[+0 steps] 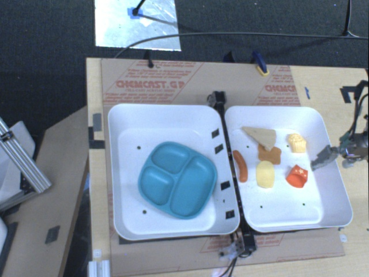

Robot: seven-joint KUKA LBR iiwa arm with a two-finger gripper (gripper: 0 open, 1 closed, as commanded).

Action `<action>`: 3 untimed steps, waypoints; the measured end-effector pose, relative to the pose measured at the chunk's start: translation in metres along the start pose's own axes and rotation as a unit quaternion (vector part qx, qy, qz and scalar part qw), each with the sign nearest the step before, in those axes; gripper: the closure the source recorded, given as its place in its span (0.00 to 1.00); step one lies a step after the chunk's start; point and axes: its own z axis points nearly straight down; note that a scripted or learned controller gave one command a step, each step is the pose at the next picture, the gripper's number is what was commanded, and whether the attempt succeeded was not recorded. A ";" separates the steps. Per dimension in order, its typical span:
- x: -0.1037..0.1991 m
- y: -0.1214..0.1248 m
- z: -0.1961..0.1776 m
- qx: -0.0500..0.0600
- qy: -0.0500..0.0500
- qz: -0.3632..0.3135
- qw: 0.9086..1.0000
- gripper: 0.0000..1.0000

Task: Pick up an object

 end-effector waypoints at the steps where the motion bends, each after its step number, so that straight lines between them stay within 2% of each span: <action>1: 0.000 0.002 -0.004 -0.004 -0.001 -0.002 1.000 0.00; 3: 0.011 0.009 0.109 -0.003 0.000 0.000 1.000 0.00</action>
